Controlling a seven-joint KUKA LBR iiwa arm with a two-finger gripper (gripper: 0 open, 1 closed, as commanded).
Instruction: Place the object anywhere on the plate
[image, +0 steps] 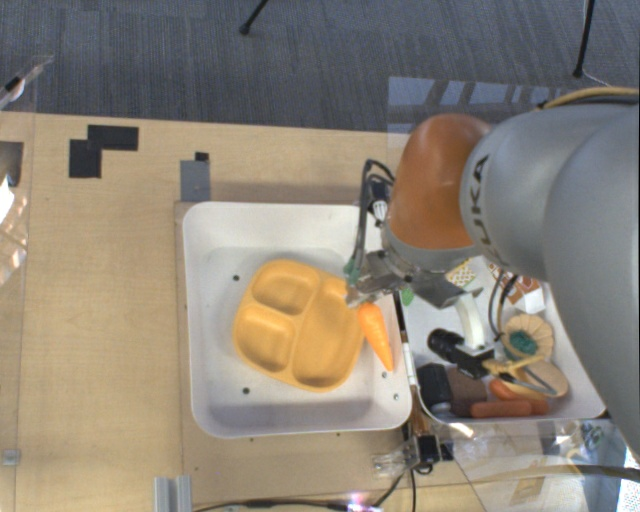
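On the wooden surface (100, 330), the left white bin (215, 400) holds a yellow plate (295, 325); beside it an orange carrot (377, 335) lies under the gripper (362, 285), whose grip I cannot tell.

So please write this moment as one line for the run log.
plate: left bin | carrot: beside plate's right edge, off plate | arm: above carrot | placement: not done

Orange carrot (376, 336) beside yellow plate (297, 325), left bin.

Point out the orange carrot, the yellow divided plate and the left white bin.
carrot (377, 335), camera view, middle of its body
plate (298, 324), camera view, central ridge between compartments
left bin (205, 300), camera view, bare left wall
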